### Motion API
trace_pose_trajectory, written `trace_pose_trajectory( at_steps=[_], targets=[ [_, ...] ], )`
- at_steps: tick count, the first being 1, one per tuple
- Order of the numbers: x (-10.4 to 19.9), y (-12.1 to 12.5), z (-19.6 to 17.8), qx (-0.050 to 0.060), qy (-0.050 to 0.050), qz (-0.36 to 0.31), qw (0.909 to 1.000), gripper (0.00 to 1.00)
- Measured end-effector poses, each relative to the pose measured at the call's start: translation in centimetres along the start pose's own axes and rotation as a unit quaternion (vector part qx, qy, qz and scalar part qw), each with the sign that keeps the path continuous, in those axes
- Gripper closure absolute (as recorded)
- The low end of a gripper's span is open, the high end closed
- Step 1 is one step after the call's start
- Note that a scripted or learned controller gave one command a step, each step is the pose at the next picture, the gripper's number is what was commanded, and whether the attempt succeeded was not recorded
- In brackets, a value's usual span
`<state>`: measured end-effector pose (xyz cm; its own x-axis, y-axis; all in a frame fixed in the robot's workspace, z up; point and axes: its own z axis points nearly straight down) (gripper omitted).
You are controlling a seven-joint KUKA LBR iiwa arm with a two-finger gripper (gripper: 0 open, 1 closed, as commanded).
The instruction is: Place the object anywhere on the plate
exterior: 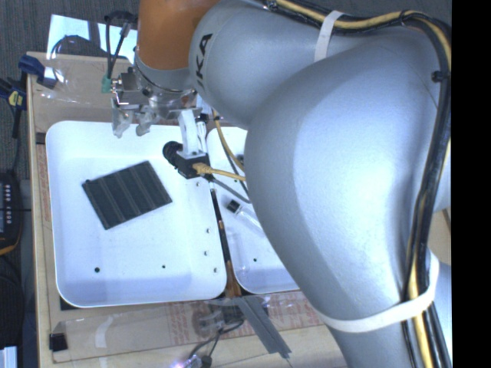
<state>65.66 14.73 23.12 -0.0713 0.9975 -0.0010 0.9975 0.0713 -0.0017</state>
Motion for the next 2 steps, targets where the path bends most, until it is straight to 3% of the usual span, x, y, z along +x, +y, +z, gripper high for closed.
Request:
trace_pose_trajectory(
  at_steps=[1,2],
  targets=[
    [3.2,-5.3,13.1,0.001,0.000,0.048,0.9988,1.00],
    [-0.7,-2.9,3.2,0.001,0.000,0.166,0.9861,1.00]
  ],
)
